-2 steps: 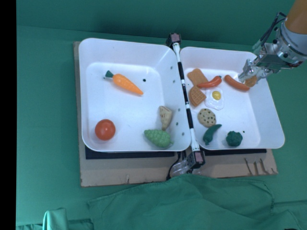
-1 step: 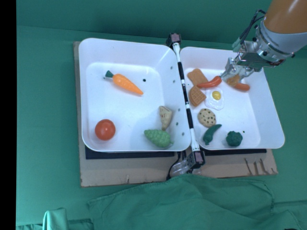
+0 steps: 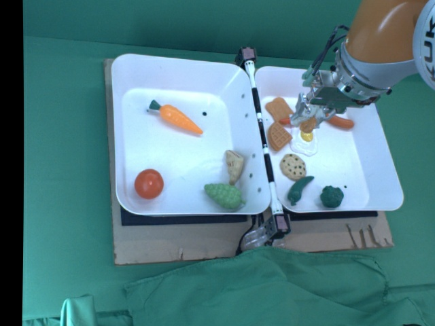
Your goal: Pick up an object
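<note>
From the overhead camera I see my gripper (image 3: 307, 116) low over the right bin (image 3: 380, 175), in its upper half, with the grey and orange arm (image 3: 387, 19) coming in from the right behind it. Straight under the tool lies a fried egg (image 3: 304, 141), its yolk just below the tip, and something small and tan sits right at the tip itself; I cannot tell whether that is a toy in the grip or part of the tool. Whether the tool is spread or closed I cannot tell either, because the wrist hardware covers it from this angle. To the tool's right a sausage (image 3: 340, 122) pokes out from beneath the wrist. To its left are a piece of toast (image 3: 279, 109) and, slightly lower, a waffle (image 3: 279, 136), both close by. Further below the tool lie a cookie (image 3: 293, 166), a green pepper (image 3: 299, 189) and a broccoli floret (image 3: 332, 196). Well off to the tool's left, in the other bin (image 3: 136, 70), rest a carrot (image 3: 178, 117), a tomato (image 3: 149, 183), a pale wedge (image 3: 234, 166) and a bumpy green fruit (image 3: 224, 195). My reading is that the reach is done and the tool sits at a likely target, but nothing is visibly lifted clear, so a secure grasp and the lift are not yet confirmed.
</note>
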`<action>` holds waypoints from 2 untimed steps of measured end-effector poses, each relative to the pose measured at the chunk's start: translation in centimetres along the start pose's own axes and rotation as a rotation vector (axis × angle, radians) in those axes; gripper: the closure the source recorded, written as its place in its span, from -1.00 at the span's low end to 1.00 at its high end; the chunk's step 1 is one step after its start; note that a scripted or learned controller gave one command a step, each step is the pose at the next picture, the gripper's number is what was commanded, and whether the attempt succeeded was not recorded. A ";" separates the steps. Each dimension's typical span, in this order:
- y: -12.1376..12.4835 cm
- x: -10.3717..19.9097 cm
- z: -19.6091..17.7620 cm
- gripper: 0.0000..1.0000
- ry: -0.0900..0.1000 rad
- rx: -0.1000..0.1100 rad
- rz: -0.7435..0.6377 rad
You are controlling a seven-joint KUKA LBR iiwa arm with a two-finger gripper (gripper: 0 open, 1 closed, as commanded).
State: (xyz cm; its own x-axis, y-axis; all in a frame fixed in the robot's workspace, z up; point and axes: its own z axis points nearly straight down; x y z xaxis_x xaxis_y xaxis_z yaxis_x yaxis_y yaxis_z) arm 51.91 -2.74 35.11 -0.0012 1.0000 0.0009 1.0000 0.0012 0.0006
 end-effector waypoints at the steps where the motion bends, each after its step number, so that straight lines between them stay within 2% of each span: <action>1: -0.4 6.0 0.7 1.00 0.001 -0.001 -0.002; 2: -0.7 10.8 3.5 1.00 0.000 0.002 -0.001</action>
